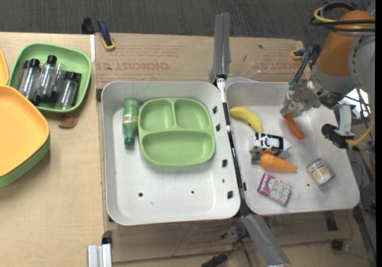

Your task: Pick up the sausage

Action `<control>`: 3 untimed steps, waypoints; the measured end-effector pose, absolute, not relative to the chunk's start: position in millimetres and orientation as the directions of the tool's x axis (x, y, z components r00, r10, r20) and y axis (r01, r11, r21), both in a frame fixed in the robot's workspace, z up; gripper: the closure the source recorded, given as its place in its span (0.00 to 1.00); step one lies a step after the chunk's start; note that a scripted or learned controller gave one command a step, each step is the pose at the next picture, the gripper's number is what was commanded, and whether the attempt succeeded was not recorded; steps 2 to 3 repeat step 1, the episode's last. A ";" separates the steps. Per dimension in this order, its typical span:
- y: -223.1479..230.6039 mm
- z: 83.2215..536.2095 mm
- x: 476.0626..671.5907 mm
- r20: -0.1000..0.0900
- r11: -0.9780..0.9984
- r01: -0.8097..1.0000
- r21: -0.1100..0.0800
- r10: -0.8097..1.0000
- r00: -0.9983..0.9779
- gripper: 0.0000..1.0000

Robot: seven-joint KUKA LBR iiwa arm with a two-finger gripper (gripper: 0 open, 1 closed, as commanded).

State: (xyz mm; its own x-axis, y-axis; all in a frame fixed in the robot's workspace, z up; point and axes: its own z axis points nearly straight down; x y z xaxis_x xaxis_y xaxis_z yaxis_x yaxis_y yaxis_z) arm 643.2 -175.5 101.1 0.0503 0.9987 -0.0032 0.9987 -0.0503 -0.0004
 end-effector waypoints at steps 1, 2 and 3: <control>-165.9 201.9 592.3 -0.001 0.080 0.997 -0.001 0.997 -0.080 1.00; -165.9 201.9 592.3 -0.001 0.080 0.997 -0.001 0.997 -0.080 1.00; -165.9 201.9 592.3 -0.001 0.080 0.997 -0.001 0.997 -0.080 1.00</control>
